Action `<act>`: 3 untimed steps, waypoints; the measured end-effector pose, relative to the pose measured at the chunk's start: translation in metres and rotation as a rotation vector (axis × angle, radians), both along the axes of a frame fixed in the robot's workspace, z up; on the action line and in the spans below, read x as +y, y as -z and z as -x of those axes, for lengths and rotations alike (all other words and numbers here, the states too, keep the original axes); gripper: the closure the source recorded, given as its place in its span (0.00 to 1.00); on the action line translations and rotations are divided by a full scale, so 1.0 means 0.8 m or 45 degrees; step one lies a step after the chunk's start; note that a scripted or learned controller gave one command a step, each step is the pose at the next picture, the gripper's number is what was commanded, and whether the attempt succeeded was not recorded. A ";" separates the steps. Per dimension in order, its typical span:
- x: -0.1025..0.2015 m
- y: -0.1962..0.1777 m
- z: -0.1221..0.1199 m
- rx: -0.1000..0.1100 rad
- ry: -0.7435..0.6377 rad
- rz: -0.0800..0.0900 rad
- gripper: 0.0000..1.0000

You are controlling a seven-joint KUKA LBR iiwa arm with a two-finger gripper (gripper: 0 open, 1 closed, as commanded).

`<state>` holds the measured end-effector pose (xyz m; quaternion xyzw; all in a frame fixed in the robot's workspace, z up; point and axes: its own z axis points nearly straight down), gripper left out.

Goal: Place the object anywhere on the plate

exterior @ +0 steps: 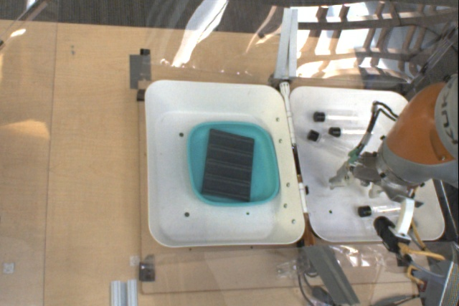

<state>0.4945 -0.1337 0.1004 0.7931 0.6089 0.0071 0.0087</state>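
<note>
Two shallow white bins are sitting side by side on a pale wooden bench, and we are looking down on them at a slant. In the left bin (168, 218) a teal plate (269, 183) is lying near the middle, and a dark ribbed rectangular object (228, 165) is resting flat on it, inside the plate's rim. The task's thing is already lying where it belongs, as we judge it.

The gripper (343, 178) is hovering over the right bin (344, 222), well apart from the plate; we cannot tell how it is set. To finish well, we are thinking the arm should be lifting clear without reaching back across the divider or nudging the plate.

The right bin is holding a few small dark pieces (318, 116) scattered on its floor. Beyond the bench, dark grey carpet is running along the far side, and bright patches of light are falling on a metal frame at the far right.
</note>
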 end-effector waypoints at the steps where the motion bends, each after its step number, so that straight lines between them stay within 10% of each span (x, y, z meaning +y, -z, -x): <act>1: 0.049 0.014 0.004 0.009 -0.059 0.001 0.00; 2: 0.049 -0.001 0.000 -0.002 -0.062 0.003 1.00; 3: 0.221 -0.149 -0.087 0.019 -0.067 -0.007 1.00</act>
